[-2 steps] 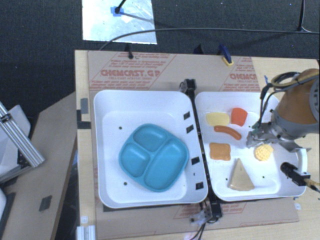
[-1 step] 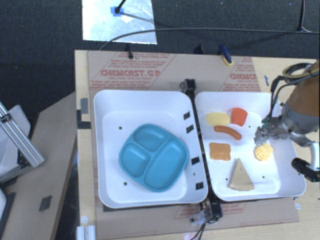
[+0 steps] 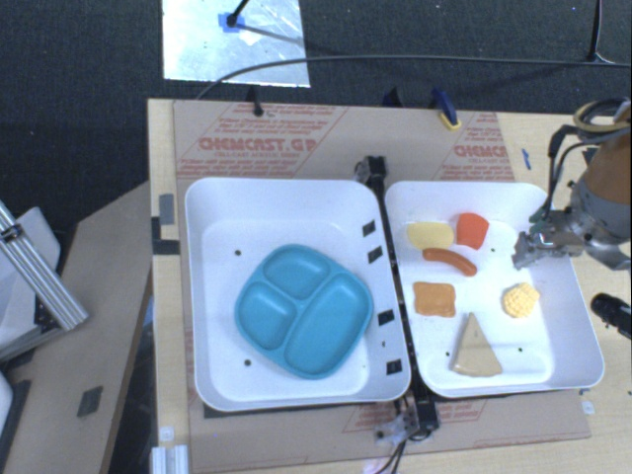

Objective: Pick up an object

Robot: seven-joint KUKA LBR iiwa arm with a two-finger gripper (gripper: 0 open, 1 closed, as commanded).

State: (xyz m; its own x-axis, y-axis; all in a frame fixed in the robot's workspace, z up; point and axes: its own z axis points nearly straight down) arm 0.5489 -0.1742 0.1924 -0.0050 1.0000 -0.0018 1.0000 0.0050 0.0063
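The arm [image 3: 604, 200] bearing the pincer [image 3: 526, 252] is cropped at right.

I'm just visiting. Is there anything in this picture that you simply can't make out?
Arm: the camera view's right edge cuts off most of it.
Left bin floor: partly hidden under the blue plate.
Yellow lump in the right bin: too small to identify.
Printed board under the bins: its red lettering is partly covered by them.

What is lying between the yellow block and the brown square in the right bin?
In the camera view, an orange-red sausage lies between the yellow block and the brown square, slanting across the stretch between them.
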